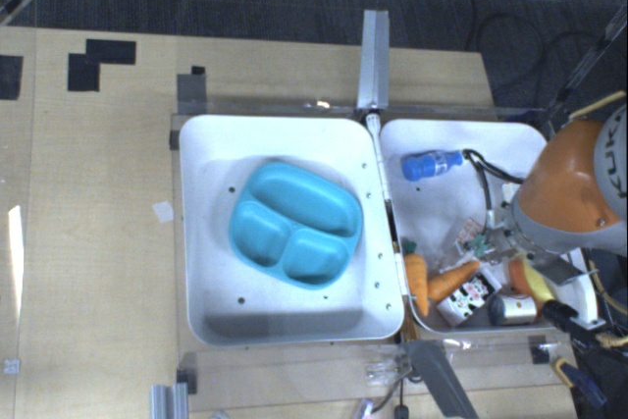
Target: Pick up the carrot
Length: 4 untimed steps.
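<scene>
An orange carrot (453,282) lies tilted near the front of the right bin (442,211). A second orange piece (416,279) stands along that bin's left wall, just beside it. My gripper (485,248) hangs low over the bin's front half, right above the carrot's upper right end. The grey wrist and the orange band (572,180) cover most of the hand, so I cannot see whether it touches the carrot.
The right bin also holds a blue bottle (430,164) at the back, a yellow item (538,282), a grey cylinder (512,309) and a black-and-white item (471,297) at the front. In the left bin (206,211) lies a blue three-part tray (294,223).
</scene>
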Available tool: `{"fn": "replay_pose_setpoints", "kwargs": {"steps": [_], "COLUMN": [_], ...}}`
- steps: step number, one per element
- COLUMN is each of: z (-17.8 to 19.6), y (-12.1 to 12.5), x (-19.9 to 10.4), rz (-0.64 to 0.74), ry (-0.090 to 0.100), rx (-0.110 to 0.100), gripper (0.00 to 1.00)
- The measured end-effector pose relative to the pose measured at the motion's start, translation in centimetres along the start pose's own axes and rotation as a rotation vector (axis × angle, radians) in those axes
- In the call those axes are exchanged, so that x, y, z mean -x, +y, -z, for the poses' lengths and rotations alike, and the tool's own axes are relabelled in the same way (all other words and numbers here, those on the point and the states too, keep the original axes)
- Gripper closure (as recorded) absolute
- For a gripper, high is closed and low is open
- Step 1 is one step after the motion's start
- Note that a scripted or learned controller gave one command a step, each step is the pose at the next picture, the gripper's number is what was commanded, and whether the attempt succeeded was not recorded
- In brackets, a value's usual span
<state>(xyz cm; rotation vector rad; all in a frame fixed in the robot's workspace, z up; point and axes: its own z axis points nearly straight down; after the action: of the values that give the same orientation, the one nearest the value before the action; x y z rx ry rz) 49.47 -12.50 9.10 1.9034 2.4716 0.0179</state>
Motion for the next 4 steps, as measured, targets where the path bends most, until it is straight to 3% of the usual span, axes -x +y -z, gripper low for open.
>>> {"fn": "replay_pose_setpoints", "kwargs": {"steps": [1, 2, 3, 4], "z": [1.1, 12.6, 12.5, 7.1], "y": [0.3, 0.7, 1.6, -0.8], "x": [-0.2, 1.7, 0.6, 1.2], "rz": [0.004, 0.073, 0.192, 0.047], "ry": [0.004, 0.007, 0.009, 0.008], "rx": [0.003, -0.014, -0.015, -0.017], "gripper": [1.00, 1.00, 1.00, 1.00]}}
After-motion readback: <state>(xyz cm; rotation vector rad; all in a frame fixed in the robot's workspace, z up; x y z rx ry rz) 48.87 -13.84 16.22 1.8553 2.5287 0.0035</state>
